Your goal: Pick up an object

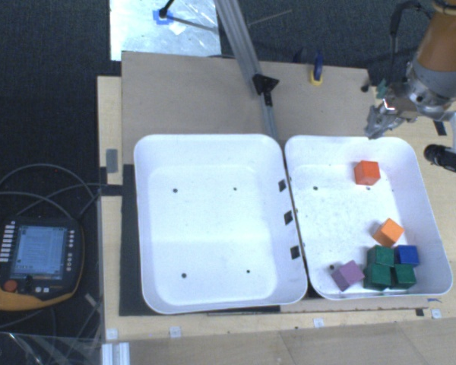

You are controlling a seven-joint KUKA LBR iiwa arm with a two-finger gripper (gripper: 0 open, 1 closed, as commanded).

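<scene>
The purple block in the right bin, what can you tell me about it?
The purple block is a small, matte cube, turned at an angle to the bin's walls. It lies flat on the floor of the right bin, near the front edge, just left of the green blocks and close beside them.

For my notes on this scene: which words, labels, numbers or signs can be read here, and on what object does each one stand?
No text can be read.
Teach pendant: its lit screen shows content, too small and blurred to read.
Coloured blocks in the right bin: plain faces, no markings visible.
</scene>
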